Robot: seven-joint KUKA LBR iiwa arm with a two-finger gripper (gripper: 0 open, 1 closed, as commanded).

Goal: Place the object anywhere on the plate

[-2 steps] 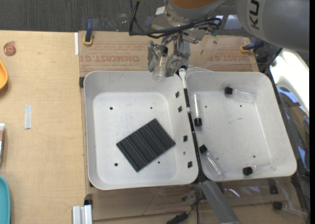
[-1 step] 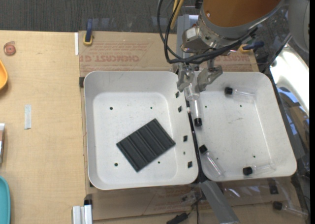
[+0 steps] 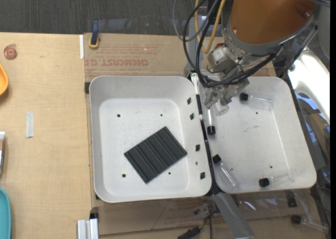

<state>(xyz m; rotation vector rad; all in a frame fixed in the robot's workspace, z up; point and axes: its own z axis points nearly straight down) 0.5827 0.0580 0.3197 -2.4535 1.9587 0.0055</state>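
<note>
The tubes are what matter here, clear plastic ones with black caps, all lying in the right bin (image 3: 299, 127); one tube (image 3: 255, 98) lies near the back wall just right of the hand, another tube (image 3: 277, 180) rests along the front wall with its cap to the left, a third tube (image 3: 224, 170) lies slanted in the front left corner, and a fourth tube (image 3: 209, 120) seems to lie along the bin's left rim, though it is half lost against the clutter there. The plate (image 3: 156, 154), a dark ribbed rectangle, lies tilted in the left bin (image 3: 105, 127), towards its front, well apart from every tube.

The arm (image 3: 268, 7) comes in from the upper right, its orange band large in the foreground, and points down over the back left corner of the right bin; the hand (image 3: 220, 99) hangs low there, close to the seam between the bins. I cannot tell how it is set, since its grey metal blends with cables (image 3: 197, 28) and glare.

The arm's upper part is cut off by the top edge. Behind the bins lies brown cardboard (image 3: 131, 56) with mirrored print; the bench (image 3: 42, 127) to the left carries an orange thing (image 3: 2, 81) and a teal thing (image 3: 4, 214), both cut off.
</note>
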